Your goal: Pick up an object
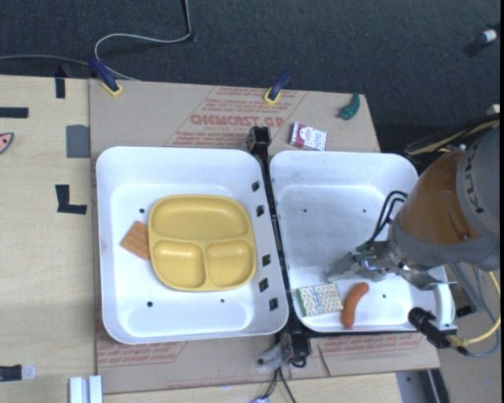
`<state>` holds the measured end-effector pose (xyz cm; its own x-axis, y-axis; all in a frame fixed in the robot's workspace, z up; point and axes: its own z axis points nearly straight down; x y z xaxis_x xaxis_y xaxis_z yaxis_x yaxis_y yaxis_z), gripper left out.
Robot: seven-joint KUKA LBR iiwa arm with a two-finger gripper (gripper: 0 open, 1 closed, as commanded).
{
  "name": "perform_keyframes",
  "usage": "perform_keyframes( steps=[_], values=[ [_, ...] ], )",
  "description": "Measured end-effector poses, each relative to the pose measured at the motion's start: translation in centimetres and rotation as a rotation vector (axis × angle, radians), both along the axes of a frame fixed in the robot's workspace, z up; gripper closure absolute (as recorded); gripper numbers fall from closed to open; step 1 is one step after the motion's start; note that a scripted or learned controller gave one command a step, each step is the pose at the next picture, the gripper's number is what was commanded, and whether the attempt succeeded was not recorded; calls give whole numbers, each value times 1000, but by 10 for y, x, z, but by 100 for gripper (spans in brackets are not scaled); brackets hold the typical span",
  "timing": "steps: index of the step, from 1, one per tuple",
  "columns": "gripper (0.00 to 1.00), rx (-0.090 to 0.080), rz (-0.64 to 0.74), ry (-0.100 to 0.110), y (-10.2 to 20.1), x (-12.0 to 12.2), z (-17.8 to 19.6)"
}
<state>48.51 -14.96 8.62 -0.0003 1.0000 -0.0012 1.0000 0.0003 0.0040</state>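
Gripper [346, 267] hangs low in right bin [336, 168] just above sausage [354, 304] and patterned packet [319, 298], jaw state indeterminate from this view; risk: descent lands between the two items, nudging sausage against the near wall without capture.

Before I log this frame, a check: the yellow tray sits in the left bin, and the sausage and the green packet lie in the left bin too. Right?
Not quite. The camera view shows the yellow tray in the left bin, but the sausage and the green packet lie in the right bin, near its front edge, just below the gripper.
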Motion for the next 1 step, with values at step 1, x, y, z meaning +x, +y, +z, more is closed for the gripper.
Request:
perform_keyframes(
  steps=[1],
  values=[
    [100, -2, 0, -2, -1, 1, 10]
  ],
)
